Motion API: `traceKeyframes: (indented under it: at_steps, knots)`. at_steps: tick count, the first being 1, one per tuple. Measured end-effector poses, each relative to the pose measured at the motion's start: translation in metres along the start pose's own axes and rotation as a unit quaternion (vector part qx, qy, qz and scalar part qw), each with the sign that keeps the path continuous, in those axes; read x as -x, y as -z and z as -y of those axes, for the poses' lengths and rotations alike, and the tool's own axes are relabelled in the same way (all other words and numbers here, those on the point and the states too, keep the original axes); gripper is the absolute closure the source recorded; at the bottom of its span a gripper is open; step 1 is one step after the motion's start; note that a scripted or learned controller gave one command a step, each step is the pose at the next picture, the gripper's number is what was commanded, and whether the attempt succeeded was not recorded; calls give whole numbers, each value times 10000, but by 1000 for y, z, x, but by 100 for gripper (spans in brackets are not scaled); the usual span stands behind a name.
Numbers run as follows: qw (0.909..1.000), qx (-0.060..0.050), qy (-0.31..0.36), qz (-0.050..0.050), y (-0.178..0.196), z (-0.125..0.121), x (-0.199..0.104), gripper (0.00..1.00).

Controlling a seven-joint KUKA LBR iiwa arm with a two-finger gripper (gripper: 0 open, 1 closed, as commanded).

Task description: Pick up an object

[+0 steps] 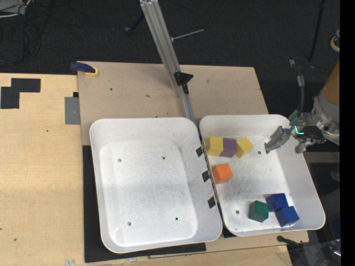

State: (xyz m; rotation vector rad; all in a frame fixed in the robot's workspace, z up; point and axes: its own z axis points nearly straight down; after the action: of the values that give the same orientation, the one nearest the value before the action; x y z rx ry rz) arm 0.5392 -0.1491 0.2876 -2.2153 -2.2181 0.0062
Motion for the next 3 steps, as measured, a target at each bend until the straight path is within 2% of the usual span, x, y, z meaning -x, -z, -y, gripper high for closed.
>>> traceKeyframes:
  at_steps: [1, 3]
  knots:
    - [10000, 24, -12, 6, 2, 0, 1, 0]
    - [10000, -3, -19, 0, -91, -11, 2, 0]
